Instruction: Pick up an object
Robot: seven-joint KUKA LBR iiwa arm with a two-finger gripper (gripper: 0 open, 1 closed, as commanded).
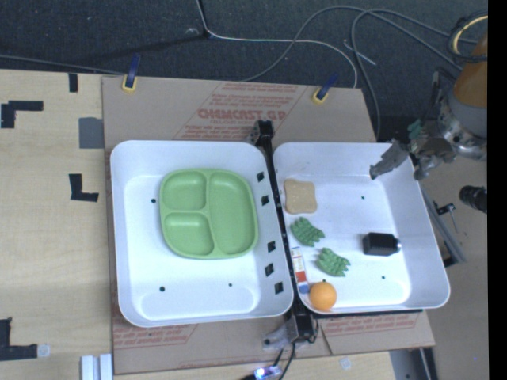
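The task is at its approach step: nothing is lifted yet. The pincer (398, 165) hangs over the far right corner of the right bin (412, 248), its two fingers spread apart with nothing between them, one pointing down toward the bin's floor.

Any item in the right bin would serve. Nearest to the pincer, by my reading, is the black block (380, 244), lying alone on bare white floor toward the bin's right side. The toast slice (300, 196) lies near the bin's left wall, with two green leafy pieces (306, 231) (333, 261) below it, a small red-and-white packet (298, 264) against the divider, and an orange (322, 295) in the near left corner.

The next move probably calls for a descent and a shift toward the near side, centring the open fingers over the block.

The items along the left wall look harder to grip cleanly. The left bin (131, 236) carries a green divided plate (209, 214).
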